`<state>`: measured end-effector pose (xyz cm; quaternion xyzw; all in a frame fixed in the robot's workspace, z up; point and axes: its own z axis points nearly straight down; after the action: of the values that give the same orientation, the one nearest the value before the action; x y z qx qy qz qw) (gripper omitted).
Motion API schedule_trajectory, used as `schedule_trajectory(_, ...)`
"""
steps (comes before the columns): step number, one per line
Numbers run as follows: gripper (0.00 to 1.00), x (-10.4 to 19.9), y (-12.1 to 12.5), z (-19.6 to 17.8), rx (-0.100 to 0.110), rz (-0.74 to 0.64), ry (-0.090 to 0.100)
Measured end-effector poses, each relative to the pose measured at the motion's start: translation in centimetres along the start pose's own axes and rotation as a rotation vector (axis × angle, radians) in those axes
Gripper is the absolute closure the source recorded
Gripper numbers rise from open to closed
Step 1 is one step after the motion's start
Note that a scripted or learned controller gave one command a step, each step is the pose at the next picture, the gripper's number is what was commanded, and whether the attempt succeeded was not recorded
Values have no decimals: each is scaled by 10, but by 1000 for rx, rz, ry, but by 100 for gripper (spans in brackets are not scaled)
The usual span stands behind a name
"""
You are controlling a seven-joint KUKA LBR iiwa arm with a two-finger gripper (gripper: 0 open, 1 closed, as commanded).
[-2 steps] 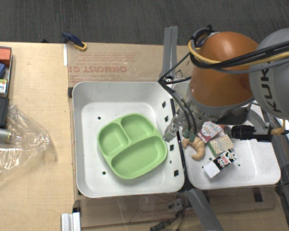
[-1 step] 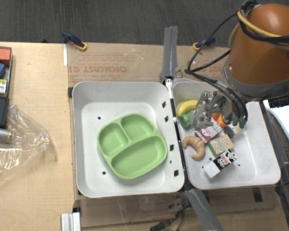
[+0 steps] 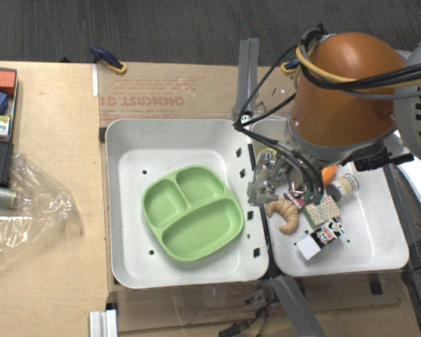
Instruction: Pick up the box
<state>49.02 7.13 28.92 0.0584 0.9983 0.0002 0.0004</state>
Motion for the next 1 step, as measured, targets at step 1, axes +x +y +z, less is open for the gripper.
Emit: schedule_trajectory(1, 100, -45, -39, 4, -1, -269, -2)
